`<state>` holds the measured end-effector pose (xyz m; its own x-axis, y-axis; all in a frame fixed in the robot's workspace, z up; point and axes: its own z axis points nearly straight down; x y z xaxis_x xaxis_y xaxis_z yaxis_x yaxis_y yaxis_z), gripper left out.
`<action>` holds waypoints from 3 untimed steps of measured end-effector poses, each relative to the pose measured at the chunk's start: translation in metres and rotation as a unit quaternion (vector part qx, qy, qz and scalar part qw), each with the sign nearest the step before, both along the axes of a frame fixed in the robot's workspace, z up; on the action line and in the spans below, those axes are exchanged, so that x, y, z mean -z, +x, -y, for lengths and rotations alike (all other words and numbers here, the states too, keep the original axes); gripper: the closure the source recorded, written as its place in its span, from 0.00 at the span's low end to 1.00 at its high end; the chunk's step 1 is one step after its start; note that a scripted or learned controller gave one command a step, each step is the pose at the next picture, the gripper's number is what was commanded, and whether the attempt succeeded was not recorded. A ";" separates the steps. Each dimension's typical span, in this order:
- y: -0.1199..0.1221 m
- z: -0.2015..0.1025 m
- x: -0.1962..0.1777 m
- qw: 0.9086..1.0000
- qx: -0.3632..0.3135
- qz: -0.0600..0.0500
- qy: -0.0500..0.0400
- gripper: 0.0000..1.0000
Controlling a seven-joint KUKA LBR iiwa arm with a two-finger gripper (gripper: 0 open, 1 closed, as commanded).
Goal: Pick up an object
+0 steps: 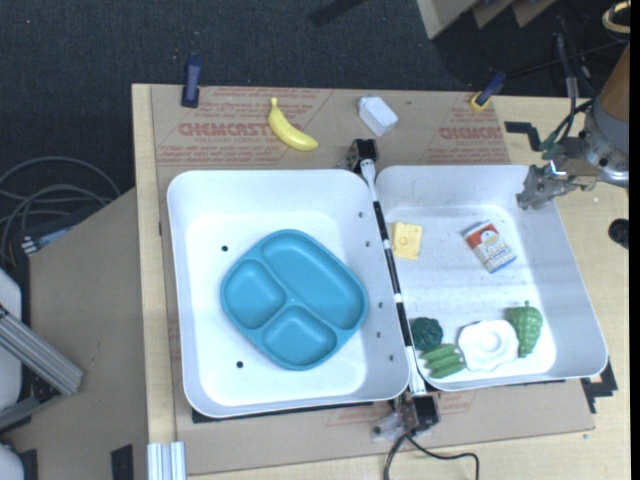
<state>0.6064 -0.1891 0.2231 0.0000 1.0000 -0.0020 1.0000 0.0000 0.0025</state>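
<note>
Clearly the gripper (540,180) hangs at the far right edge of the right bin (560,258); whether its claw is spread or pressed together I cannot tell. Nearest it in that bin lies a small red-and-white carton (489,246), flat, likely light and stiff. Pinching across its short sides looks best.

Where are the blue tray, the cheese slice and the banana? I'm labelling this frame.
Blue tray (292,298): camera view, on the ridge where its compartments meet.
Cheese slice (407,240): camera view, middle of its yellow face.
Banana (288,128): camera view, mid-curve of its body.
</note>
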 end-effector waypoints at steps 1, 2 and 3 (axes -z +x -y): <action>0.013 -0.028 0.013 1.000 -0.001 -0.001 0.001 1.00; 0.007 -0.010 0.019 1.000 0.000 -0.002 0.001 1.00; -0.016 -0.029 0.013 1.000 0.000 -0.002 0.001 1.00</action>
